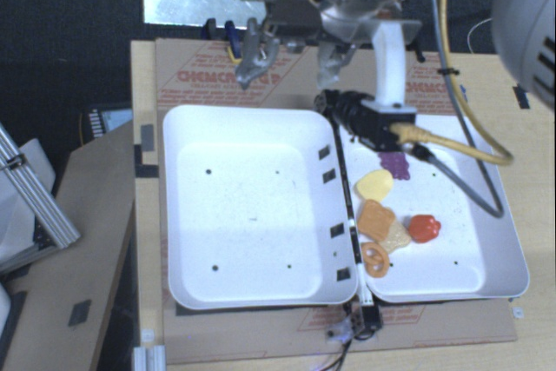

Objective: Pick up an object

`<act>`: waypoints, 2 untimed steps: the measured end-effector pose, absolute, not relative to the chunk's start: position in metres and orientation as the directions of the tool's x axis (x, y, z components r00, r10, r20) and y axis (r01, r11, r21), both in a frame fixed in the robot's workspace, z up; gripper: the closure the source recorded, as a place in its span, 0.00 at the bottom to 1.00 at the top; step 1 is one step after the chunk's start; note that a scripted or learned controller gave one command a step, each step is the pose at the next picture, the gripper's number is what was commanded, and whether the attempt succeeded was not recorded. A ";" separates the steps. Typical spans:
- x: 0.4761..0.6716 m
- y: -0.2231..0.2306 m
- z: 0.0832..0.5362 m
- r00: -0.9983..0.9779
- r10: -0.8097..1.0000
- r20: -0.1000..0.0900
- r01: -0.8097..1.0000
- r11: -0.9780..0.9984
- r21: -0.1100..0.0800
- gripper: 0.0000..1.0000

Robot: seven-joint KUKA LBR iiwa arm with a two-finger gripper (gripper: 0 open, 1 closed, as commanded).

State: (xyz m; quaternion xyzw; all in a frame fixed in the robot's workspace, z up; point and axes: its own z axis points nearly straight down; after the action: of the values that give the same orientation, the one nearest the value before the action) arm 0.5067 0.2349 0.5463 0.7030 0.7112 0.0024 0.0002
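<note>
In the right-hand shallow white bin [486, 274], against the divider, I see a small cluster: a pale yellow rounded piece [375, 184], an orange-tan toast-like block [377, 220], a red tomato-shaped toy [423, 228], a tan pretzel ring [375, 259] and a purple lump [397, 164]. Several touch, so a grasp may pinch two at once or skid off, and the divider could catch a finger. My gripper [256, 65] hangs beyond the left white bin [182, 274], well apart from them, carrying nothing; I cannot tell its spread.
</note>
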 end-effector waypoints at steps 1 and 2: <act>0.507 0.235 0.546 -0.012 1.000 0.003 1.000 0.012 0.004 0.00; 0.507 0.235 0.546 -0.012 1.000 0.003 1.000 0.012 0.004 0.00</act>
State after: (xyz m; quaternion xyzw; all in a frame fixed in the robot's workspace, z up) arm 0.5067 0.2349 0.5463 0.7030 0.7112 0.0024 0.0002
